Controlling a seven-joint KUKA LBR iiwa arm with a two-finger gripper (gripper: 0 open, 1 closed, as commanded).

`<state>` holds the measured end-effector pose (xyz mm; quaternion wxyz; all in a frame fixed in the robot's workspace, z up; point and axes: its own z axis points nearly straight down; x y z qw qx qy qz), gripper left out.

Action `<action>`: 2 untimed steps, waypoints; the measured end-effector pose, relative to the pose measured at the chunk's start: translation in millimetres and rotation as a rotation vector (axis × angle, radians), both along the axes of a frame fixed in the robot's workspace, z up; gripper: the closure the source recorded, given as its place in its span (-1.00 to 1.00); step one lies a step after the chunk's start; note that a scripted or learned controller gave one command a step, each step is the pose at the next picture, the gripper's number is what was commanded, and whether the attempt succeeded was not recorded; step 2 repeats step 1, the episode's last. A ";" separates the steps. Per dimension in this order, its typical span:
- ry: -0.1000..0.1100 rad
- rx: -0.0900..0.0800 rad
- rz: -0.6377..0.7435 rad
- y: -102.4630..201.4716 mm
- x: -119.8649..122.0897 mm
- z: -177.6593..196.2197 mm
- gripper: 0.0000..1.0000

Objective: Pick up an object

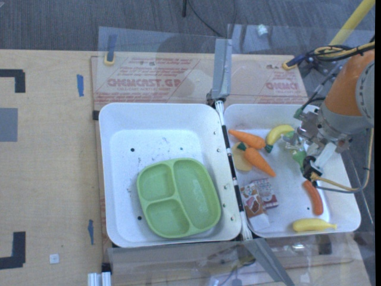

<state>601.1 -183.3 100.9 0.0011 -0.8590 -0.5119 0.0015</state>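
My gripper (pixel 305 151) is low over the right bin (pixel 351 213), near its right side. Can't tell its state from my feed; wrist hardware hides it. A pale green item (pixel 296 154) sits right at the tool, contact unclear. Just left of it a yellow banana (pixel 278 134), then two orange carrots (pixel 247 139) (pixel 260 161) lying slantwise. Red sausage (pixel 314 197) below the tool, second banana (pixel 314 224) at the front edge, snack packet (pixel 258 198) at front left. Left bin (pixel 119 124) holds a green divided plate (pixel 177 197), flat.
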 end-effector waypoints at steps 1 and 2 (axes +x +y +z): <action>-0.003 -0.001 -0.094 34.4 17.8 102.5 1.00; -0.003 -0.001 -0.094 34.4 17.8 102.5 1.00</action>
